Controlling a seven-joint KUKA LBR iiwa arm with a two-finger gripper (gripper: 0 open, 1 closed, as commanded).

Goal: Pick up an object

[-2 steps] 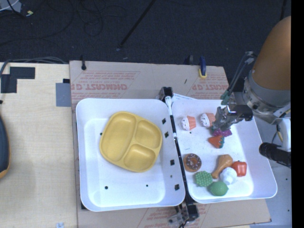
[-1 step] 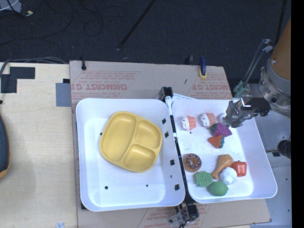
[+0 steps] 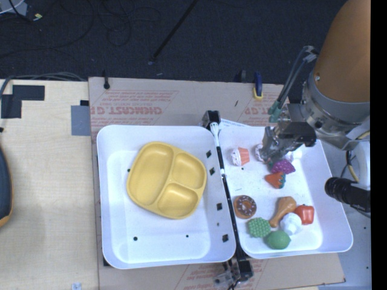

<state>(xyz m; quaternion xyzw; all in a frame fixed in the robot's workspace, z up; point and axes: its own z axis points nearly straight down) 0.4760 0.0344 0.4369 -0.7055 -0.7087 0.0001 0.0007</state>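
Observation:
My gripper (image 3: 270, 153) hangs low over the upper middle of the right bin (image 3: 334, 234). A purple toy (image 3: 283, 166) lies just below and to the right of it, touching or nearly touching its tip; whether it is gripped I cannot tell. A red strawberry-like toy (image 3: 275, 180) sits right under the purple one. To the gripper's left lies an orange and white cupcake (image 3: 240, 156).
Lower in the right bin are a chocolate donut (image 3: 245, 206), a chicken drumstick (image 3: 283, 208), a red pepper (image 3: 306, 214), a white piece (image 3: 291, 223), a knobbly green toy (image 3: 259, 227) and a smooth green one (image 3: 277, 240). A yellow divided plate (image 3: 166, 179) lies in the left bin (image 3: 115, 234).

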